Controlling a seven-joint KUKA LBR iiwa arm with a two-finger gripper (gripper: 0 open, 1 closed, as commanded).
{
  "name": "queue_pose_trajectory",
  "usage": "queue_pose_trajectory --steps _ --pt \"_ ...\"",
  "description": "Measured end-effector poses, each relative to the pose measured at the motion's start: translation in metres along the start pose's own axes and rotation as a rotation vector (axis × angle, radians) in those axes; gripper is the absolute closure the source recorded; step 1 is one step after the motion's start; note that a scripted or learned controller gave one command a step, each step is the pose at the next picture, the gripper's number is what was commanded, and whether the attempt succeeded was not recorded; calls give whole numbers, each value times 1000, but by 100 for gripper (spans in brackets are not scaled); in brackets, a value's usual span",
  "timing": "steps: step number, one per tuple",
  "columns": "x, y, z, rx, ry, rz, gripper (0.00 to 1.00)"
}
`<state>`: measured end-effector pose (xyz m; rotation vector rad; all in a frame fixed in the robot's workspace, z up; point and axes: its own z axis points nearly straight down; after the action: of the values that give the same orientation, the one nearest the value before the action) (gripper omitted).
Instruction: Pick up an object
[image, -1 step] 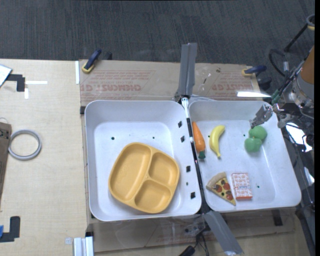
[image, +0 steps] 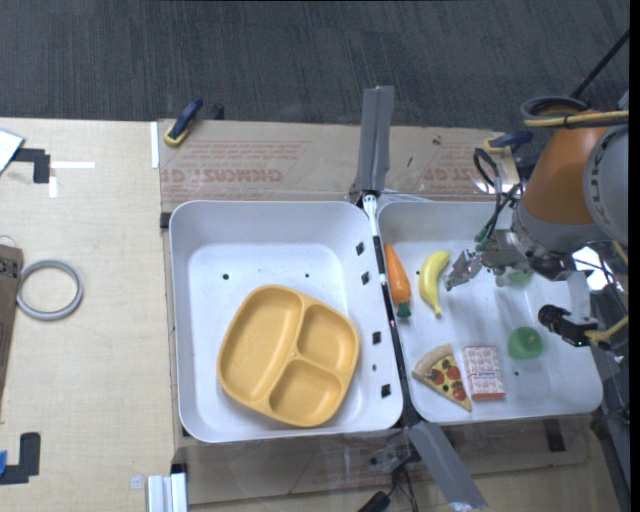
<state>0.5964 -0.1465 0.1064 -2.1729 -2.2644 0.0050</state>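
The right bin (image: 560, 398) holds a banana (image: 432, 279), a carrot (image: 398, 280) against its left wall, a pizza slice (image: 445, 377), a small red and white box (image: 483, 372) and a green round thing (image: 525, 343). My gripper (image: 462, 271) hangs just right of the banana, over the bin's upper middle, with its fingers pointing left and down. Nothing shows between the fingers. The grey arm with its orange band (image: 560, 180) reaches in from the upper right.
The left bin (image: 200, 250) holds a yellow divided plate (image: 290, 354). A roll of tape (image: 46, 289) lies on the bench at far left. A grey divider post (image: 376, 140) stands between the bins at the back.
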Motion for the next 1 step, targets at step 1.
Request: queue_pose_trajectory --steps 1 --pt "44 45 16 -2 -1 10 0"
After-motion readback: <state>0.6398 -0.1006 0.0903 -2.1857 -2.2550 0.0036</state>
